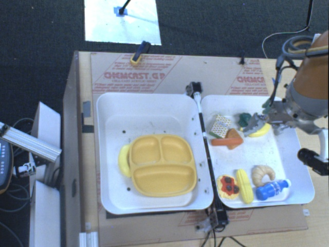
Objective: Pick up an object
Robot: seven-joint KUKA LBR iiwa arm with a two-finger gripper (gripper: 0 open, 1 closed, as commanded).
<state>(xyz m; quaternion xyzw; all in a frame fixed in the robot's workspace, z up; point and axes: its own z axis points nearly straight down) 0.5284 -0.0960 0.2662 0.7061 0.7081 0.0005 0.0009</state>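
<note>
Robot lab: bench (154,68), trailing cables (277,37)

The arm (311,81) runs off the right edge, so most of its body is cut away. Its gripper (255,123) sits low over the right bin (300,181), covering part of a yellow banana (261,130) and a dark green piece (244,119) too small and blurred to name. A yellow item (124,160) lies half tucked under the divided yellow tray (162,164).
</note>
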